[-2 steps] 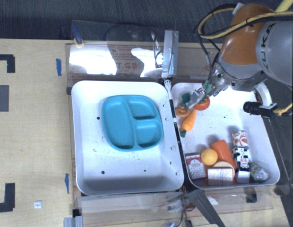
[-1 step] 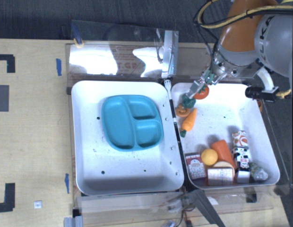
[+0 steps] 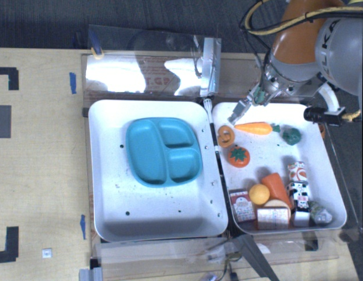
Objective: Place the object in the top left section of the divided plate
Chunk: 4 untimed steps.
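The gripper (image 3: pixel 245 107) hangs over the far-left corner of the right bin (image 3: pixel 334 174), its two slim fingers pointing down and leftward toward the bin's dividing wall. Just beside the fingertips, on their near side, lies the carrot (image 3: pixel 253 129), its long axis running left to right across the bin, leafy green end pointing away from the divided plate (image 3: pixel 164 151). Nothing in the task sentence names the object; judging by nearness, the carrot is the likeliest candidate, though the small orange ring (image 3: pixel 226 135) and the tomato (image 3: pixel 239 156) sit a little nearer the front, close against the same wall. The fingers look close together with only a thin gap between them, and nothing is visible between them, so the gripper carries nothing as far as can be seen. The blue plate rests in the middle of the left bin (image 3: pixel 105 174), well apart from the gripper and to its left across the wall. My reading is that the pick is not yet made: the gripper would need to settle across the carrot's short width, then travel leftward to the plate's far-left compartment.
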{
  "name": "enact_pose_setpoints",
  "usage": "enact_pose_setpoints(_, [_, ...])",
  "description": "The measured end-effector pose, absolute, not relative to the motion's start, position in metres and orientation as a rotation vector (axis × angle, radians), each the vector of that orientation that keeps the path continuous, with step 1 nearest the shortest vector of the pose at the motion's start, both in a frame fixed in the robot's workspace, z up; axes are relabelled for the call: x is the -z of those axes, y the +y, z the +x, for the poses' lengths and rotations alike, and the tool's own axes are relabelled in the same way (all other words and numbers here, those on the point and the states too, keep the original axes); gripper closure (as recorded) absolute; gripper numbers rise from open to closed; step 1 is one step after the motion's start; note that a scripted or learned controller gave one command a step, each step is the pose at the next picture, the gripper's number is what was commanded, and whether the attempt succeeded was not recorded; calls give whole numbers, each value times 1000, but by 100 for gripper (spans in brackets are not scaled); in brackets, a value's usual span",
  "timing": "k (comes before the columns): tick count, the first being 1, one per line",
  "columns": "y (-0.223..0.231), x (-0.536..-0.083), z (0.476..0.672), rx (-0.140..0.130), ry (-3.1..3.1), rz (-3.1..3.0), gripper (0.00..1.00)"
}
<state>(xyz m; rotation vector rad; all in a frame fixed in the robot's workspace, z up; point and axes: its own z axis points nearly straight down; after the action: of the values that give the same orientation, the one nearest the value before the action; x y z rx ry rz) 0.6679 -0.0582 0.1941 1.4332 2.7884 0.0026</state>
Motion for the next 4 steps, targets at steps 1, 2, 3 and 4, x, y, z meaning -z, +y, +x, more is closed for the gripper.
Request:
enact_pose_setpoints(1, [-30, -297, 669, -6, 2909, 1154, 0])
enact_pose_setpoints(2, [-13, -233, 648, 0, 2995, 950, 0])
enact_pose_setpoints(3, [9, -338, 656, -4, 3091, 482, 0])
enact_pose_setpoints(4, [-21, -299, 573, -1, 3131, 215, 0])
